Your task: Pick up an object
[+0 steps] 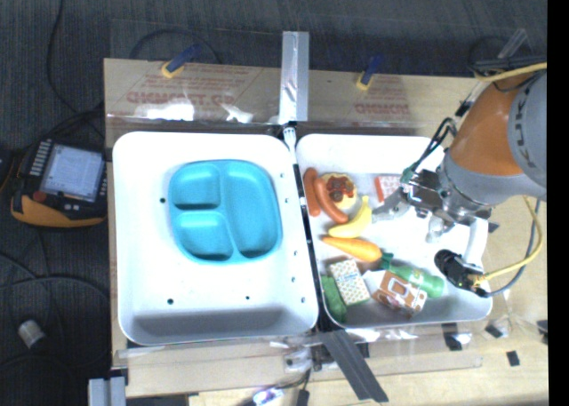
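Observation:
The right bin (462, 306) holds a pile of toy food. In it lie a red sausage (315, 195), a round pizza-like piece (340, 187), a yellow banana (361, 214), an orange carrot (352, 249), a green bottle (418, 278), a small orange carton (396, 294) and a green-and-white packet (347, 283). A red-and-white item (386, 186) lies near the bin's back wall. My gripper (418, 203) hangs over the right half of this bin, just right of the banana and above the bottle. I see nothing held in it.
In the left bin (142, 306) rests a blue divided plate (222, 209). A metal divider strip (294, 75) stands behind the bins. The arm's orange band (498, 129) and a yellow cable (516, 271) hang over the right bin's right edge.

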You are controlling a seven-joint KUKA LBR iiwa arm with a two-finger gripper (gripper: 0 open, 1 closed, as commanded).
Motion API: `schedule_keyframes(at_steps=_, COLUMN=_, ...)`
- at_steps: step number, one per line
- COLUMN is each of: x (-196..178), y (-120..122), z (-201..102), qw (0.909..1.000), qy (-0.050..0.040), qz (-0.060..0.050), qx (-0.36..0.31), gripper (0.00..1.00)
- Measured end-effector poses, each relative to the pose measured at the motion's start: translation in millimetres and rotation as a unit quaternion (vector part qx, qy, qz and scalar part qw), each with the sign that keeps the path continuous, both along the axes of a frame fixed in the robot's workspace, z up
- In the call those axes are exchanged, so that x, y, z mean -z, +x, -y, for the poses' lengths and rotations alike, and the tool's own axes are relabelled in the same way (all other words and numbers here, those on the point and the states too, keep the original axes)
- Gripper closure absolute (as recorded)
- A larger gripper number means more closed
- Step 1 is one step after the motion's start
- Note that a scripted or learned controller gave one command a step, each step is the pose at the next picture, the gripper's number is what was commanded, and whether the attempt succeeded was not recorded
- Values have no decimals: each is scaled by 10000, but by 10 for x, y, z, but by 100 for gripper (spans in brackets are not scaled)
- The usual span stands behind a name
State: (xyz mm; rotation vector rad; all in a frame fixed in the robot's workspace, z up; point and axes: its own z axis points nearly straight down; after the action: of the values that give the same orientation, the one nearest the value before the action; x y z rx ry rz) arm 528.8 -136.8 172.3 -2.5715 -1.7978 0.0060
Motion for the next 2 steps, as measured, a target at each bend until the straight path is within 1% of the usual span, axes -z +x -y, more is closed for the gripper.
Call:
schedule_keyframes(at_steps=1, x=828, y=-11, z=-151, qw=9999, qy=-16, qz=73, qx=119, gripper=0)
schedule_keyframes(at_steps=2, x=824, y=-396, z=-224, qw=9902, qy=-14, qz=111, qx=1394, gripper=0)
